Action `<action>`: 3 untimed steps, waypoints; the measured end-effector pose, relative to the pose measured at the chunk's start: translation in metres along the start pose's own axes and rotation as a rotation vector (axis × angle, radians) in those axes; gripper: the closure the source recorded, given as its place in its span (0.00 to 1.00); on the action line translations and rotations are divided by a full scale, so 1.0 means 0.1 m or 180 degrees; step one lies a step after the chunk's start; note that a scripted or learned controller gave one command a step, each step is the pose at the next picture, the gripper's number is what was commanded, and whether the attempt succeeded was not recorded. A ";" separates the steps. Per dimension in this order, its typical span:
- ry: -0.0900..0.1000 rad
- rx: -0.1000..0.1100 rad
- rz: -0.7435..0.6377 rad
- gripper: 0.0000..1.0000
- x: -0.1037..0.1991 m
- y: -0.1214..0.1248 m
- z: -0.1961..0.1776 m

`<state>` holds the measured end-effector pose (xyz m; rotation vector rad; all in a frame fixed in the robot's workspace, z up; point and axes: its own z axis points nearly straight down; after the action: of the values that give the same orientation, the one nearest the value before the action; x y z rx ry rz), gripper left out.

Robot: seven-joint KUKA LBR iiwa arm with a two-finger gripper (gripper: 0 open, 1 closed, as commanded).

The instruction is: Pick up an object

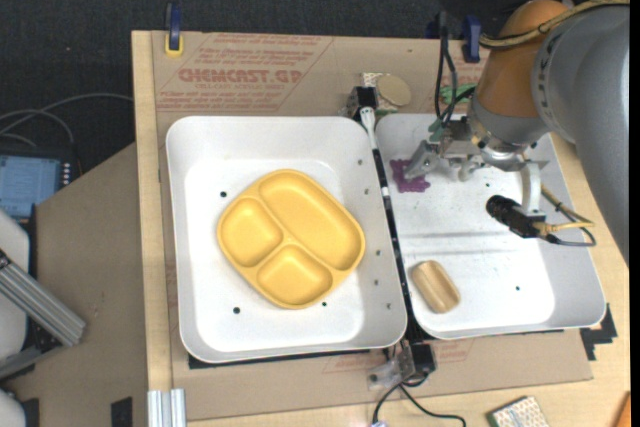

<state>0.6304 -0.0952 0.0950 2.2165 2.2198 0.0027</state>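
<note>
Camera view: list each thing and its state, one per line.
Yellow plate: flat, hollows up, in the left bin.
Purple object: on the right bin floor, beside the gripper.
Tan block: lying in the right bin, apart from the gripper.
Gripper: low over the right bin's far side.

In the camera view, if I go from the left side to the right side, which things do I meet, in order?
From the left: blue clamp → yellow plate → purple piece → orange band of the arm. The tan block overlaps the purple piece sideways, so I leave it out.
</note>
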 end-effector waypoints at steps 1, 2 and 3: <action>-0.0002 -0.0012 -0.0001 1.00 0.00 0.01 -0.11; -0.0004 -0.0009 -0.0001 0.00 0.00 0.01 -0.10; 0.0011 0.0049 0.0028 0.00 -0.32 -1.04 0.12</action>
<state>0.5261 -0.1271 0.0829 2.2355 2.2195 -0.0105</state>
